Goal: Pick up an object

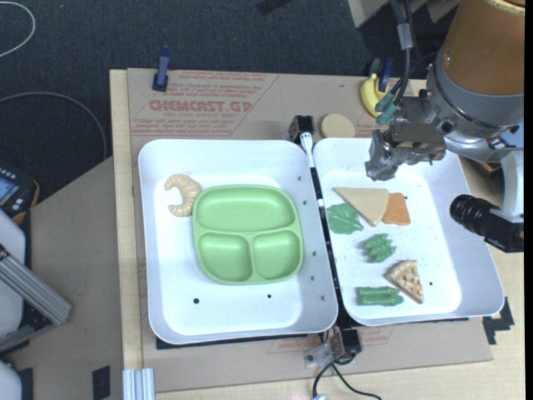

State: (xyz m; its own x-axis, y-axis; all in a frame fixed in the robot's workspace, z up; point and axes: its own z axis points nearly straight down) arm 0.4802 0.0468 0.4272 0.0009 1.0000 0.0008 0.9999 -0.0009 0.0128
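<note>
While the hand (381, 170) is hovering over the right bin (466, 294), its grip state impossible to tell, it should be descending straight onto the tan wedge (364, 201) lying just below it, squaring up across the wedge's narrower span
</note>
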